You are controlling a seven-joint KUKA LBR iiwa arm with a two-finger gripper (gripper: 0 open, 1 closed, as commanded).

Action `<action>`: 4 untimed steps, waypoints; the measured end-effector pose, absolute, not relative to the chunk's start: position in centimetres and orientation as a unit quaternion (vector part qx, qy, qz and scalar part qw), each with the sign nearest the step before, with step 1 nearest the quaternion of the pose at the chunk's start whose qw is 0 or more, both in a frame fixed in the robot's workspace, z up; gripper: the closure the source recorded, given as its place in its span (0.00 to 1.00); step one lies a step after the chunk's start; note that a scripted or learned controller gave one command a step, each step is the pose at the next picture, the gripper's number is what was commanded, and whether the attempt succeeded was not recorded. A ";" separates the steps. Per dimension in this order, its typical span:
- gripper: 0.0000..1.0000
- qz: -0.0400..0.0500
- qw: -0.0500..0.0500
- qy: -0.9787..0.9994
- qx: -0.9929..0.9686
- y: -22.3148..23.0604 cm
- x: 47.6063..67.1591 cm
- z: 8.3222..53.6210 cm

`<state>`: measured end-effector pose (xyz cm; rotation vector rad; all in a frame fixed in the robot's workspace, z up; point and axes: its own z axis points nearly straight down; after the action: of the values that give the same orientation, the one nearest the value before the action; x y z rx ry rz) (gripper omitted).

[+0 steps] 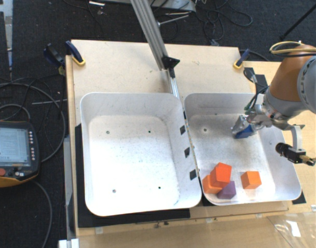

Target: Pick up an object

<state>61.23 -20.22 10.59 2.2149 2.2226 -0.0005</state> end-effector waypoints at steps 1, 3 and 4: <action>1.00 0.002 0.000 0.710 0.704 -11.4 61.4 15.1; 0.00 -0.001 -0.001 0.708 0.706 -10.6 60.5 9.3; 1.00 0.000 0.000 0.707 0.707 -10.7 60.6 10.5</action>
<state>60.60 -10.70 10.54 2.2202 2.2218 0.0000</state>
